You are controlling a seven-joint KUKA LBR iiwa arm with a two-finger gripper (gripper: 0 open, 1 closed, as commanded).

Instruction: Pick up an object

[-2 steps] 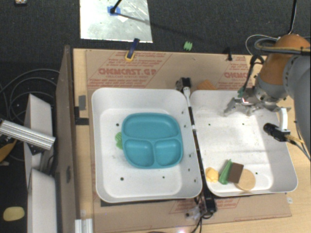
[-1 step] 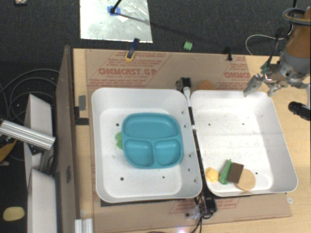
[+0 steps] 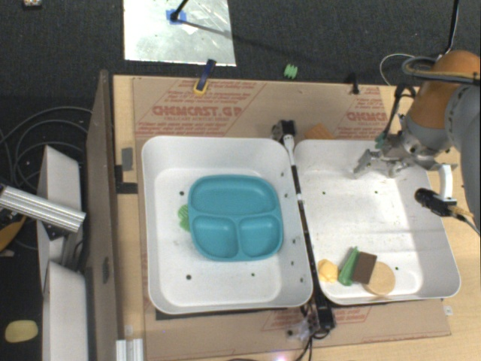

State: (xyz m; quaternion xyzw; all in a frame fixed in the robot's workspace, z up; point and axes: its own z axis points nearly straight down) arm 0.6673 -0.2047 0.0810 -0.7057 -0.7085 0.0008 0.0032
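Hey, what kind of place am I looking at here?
Probably a robotics lab workbench: a robot arm reaches over two white bins on a cardboard-covered bench, with loose cables on dark carpet beside it.

Two bins are sitting side by side on the bench point(image 3: 225, 104), their inner rims touching. A divided plate point(image 3: 234, 216) is lying in the middle of the left bin point(image 3: 161, 201), with a small leafy piece point(image 3: 183, 216) tucked against the plate's left edge. In the right bin point(image 3: 443, 277), a cluster of small items is lying along the near edge toward the near left corner: a rounded piece point(image 3: 328, 271), a stick point(image 3: 349, 266), a block point(image 3: 365, 266) and a disc point(image 3: 380, 278), each touching the next. The gripper point(image 3: 379, 160) is hanging over that bin's far right part.
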